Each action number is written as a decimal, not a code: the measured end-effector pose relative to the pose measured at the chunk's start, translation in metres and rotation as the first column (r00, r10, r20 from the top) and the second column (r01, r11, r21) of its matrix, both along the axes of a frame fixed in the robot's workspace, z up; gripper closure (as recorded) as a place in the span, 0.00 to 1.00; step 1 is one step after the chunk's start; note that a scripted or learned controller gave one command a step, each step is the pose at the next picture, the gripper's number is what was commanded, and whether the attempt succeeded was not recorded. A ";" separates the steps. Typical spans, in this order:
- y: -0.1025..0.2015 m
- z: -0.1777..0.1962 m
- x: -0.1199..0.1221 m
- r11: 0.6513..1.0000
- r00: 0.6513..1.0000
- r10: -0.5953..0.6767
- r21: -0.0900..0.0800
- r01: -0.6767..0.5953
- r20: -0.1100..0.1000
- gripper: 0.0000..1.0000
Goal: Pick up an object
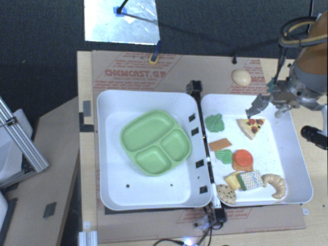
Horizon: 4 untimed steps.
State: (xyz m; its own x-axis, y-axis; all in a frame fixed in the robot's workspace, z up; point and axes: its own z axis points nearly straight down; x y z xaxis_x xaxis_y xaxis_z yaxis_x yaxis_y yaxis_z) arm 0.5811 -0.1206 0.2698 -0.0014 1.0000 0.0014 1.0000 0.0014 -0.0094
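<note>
The right bin holds several toy foods: a pizza slice, a green lettuce leaf, an orange strip, a smaller green leaf, a red-orange tomato, a yellow wedge, a patterned block, a croissant and a cookie. My gripper hangs over the bin's far right part, just beyond the pizza slice. Its fingers stand open and spread, with nothing between them.
The left bin carries a green divided plate. A beige egg-shaped object lies on the bench behind the right bin. A black divider runs between the bins. The arm's body occupies the far right.
</note>
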 end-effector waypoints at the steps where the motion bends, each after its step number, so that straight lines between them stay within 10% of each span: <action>1: 0.000 0.006 0.002 1.000 1.000 0.002 -0.001 -0.002 0.011 0.00; 4: -0.004 -0.171 0.004 1.000 1.000 -0.001 -0.001 0.001 0.008 0.00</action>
